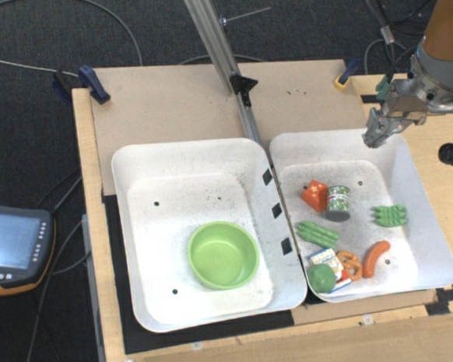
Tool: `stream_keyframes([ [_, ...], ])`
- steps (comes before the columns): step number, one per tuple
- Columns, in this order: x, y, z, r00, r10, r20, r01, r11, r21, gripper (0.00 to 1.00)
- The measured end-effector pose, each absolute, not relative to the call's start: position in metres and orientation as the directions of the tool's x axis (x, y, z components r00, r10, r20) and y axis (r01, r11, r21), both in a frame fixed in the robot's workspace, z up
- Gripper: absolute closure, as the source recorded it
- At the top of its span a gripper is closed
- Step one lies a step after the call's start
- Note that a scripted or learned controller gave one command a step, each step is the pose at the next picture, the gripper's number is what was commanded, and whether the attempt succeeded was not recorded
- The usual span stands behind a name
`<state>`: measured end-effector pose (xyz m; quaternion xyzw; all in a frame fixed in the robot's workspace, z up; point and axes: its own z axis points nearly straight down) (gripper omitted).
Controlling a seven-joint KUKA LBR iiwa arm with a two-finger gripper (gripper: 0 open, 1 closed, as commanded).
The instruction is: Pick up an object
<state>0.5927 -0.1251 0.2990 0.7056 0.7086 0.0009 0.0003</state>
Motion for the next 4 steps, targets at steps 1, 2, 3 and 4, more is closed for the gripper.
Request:
stream_keyframes([
  [1, 0.59, -0.069, 0.28, -0.005, 1.0, 0.001, 1.0, 0.005, -0.001, 1.0],
  [2, 0.579, -0.024, 0.277, -0.004, 1.0, 0.001, 1.0, 0.004, 0.0, 1.0],
  [3, 0.583, 0.032, 0.269, -0.005, 1.0, 0.001, 1.0, 0.005, -0.001, 1.0],
  [4, 0.572, 0.08, 0.249, -0.004, 1.0, 0.001, 1.0, 0.004, -0.001, 1.0],
])
